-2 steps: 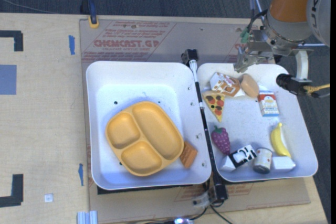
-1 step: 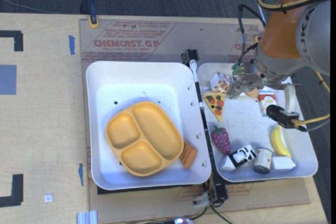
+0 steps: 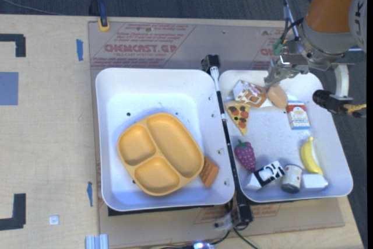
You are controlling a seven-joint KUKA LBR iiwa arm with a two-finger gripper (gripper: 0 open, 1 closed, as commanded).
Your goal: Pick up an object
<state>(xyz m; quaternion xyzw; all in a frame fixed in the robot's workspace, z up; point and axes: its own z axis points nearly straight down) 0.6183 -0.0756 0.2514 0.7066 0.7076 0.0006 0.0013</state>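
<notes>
Tan bread roll [image 3: 278, 97] lying diagonal under gripper [image 3: 275, 78]

Wooden bench [image 3: 46, 143], 2 white bins [image 3: 111, 125] side by side, blue tape [image 3: 79, 49]

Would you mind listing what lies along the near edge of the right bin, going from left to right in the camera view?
Purple grapes → black-and-white carton → small tin can → white block. The banana lies just behind the can and the block.
</notes>
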